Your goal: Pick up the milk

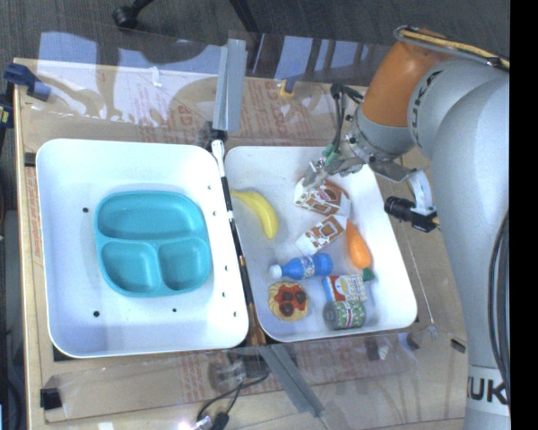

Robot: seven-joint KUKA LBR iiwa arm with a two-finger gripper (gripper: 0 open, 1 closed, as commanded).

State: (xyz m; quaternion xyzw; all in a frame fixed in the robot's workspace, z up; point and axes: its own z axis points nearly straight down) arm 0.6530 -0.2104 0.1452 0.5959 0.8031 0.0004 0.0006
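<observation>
The arm is bulky and smooth — pale grey casing, with a broad orange band above the wrist. Dark lettering — "KU" — marks its lower casing, and a thin black cable runs near the wrist.

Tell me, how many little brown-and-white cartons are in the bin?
2. One carton lies at the top of the right bin, right under the gripper. The other carton lies just below it, beside the carrot. None seems hidden.

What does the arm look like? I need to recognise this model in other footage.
A thick, rounded grey arm with an orange band above the wrist, a small metallic gripper with thin dark cables beside it, and dark lettering, partly cut off, near its base.
</observation>
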